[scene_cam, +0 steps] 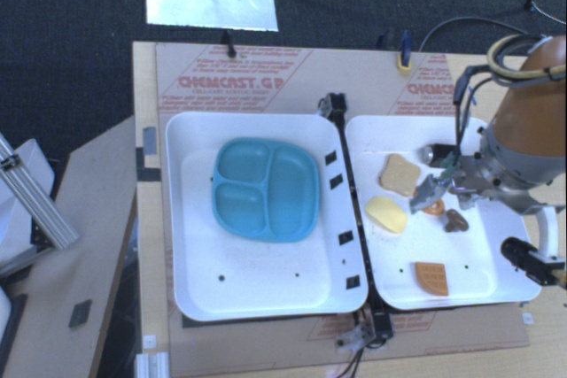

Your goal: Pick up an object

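Bench (266, 71), tan, with printed protective film under the two white bins. Left bin (199, 279): holds a blue divided plate (267, 189), three compartments, lying flat toward the bin's upper middle, apart from every wall. Right bin (474, 279): holds the loose pieces and the working end of the arm. Arm (532, 115) comes in from the right, grey body with orange band above the wrist, cables looping off its top. Gripper (434, 190) hangs low over the middle of the right bin, pointing left; whether its tips are spread or closed cannot be told at this angle, and nothing is seen caught between them. Pieces in the right bin, large to small: tan bread-like slice (400, 174) at upper left, just left of the gripper; pale yellow wedge (387, 214) below it, near the divider between bins; orange ridged cracker (432, 278) toward the front edge, well apart from the rest; small brown lump (456, 221) just below the gripper; small orange piece (433, 208) directly under the gripper tips, partly hidden by them. Contact between gripper and the orange piece unclear.
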Robot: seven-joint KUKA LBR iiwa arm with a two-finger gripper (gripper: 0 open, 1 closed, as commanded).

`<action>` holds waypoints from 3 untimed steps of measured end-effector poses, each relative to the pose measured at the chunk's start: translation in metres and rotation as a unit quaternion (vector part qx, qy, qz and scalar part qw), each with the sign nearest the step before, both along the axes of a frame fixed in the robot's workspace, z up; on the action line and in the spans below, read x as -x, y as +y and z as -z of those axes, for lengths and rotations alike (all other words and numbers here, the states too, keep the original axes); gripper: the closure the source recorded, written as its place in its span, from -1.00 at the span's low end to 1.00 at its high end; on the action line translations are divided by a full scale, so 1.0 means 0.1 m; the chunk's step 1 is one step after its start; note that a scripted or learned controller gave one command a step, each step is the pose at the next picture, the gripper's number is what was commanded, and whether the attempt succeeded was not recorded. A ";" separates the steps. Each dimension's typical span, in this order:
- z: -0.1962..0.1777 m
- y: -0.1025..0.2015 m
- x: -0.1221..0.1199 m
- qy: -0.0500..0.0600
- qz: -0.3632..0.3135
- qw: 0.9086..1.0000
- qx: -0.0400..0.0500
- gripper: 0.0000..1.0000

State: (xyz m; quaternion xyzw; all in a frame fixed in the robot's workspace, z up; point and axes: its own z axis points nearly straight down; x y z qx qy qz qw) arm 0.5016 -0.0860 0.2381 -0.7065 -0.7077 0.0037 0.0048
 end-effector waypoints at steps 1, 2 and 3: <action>-0.05 0.00 -0.02 -0.006 -0.001 1.000 0.001 -1.00; 0.58 -0.03 0.01 -0.003 0.000 1.000 0.000 -1.00; 1.10 0.04 0.10 -0.002 0.000 1.000 0.000 -1.00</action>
